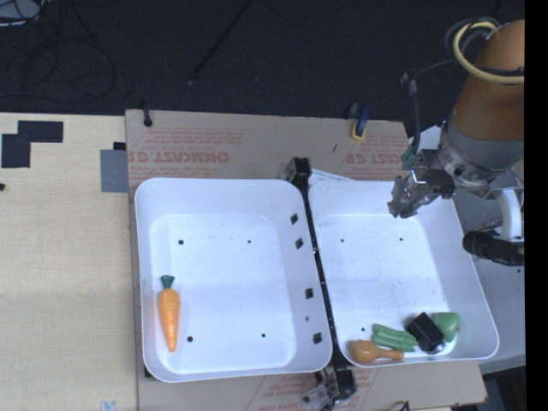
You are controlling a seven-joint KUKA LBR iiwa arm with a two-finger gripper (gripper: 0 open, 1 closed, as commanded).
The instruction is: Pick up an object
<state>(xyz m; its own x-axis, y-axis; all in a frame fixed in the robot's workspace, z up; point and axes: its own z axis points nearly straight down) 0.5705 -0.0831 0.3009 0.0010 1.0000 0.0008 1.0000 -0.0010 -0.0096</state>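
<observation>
Upside-down red "CHEMCRZT" lettering on cardboard sheet (224, 135)

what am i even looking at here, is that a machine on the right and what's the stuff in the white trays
Yes, that is a robot arm, grey with an orange band, seen by a camera fixed above the bench and looking down at a slant. Its gripper hangs over the far end of the right tray, with nothing seen between its fingers. The left tray holds a toy carrot. At the near end of the right tray lie a yellow-orange toy, a green toy, a black block and a green piece behind it.
</observation>
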